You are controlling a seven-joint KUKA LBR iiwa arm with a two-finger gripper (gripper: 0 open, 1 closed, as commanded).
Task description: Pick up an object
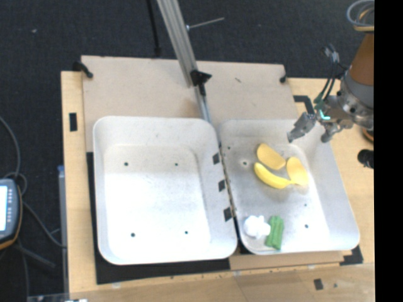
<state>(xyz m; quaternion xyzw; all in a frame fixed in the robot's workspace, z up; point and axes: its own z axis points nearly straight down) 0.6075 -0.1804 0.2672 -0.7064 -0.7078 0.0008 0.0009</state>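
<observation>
Green block (275,232) long axis near-upright | banana (271,176) lies diagonal | fingers (301,128) spread, holding nothing

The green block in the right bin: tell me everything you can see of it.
The green block is a small, elongated piece with flat sides, matte like plastic or foam, plain green. It lies flat on the floor of the right bin, near the front rim, its long axis running roughly front to back with a slight tilt. A small white object sits against its left side. The yellow pieces lie apart, farther back.
</observation>
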